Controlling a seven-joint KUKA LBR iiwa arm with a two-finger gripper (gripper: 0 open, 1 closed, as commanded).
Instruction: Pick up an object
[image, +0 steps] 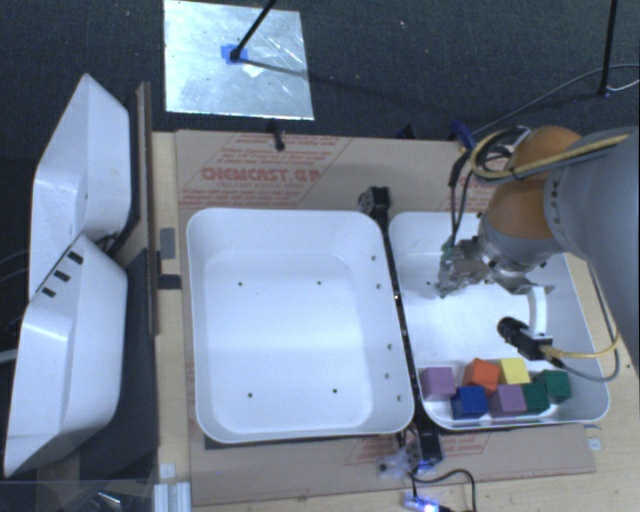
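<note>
camera view had my arm reaching in from the right, orange band up high over the right bin, and my pincer hung above that bin's upper-middle floor. it was too small and blurred from up there, so whether it was wide or narrow i could not tell, and nothing showed between its tips.

down at the near end of the right bin the blocks sat bunched together in a tight cluster: a light purple block on the left, a blue block just beside it, an orange block behind that, a yellow block next along, a second purple block in front, and a green block at the right end. that whole cluster lay well apart from my pincer, toward the camera.

left bin sat alongside, touching the divider. a yellow cable ran along the right bin's right side.
</note>
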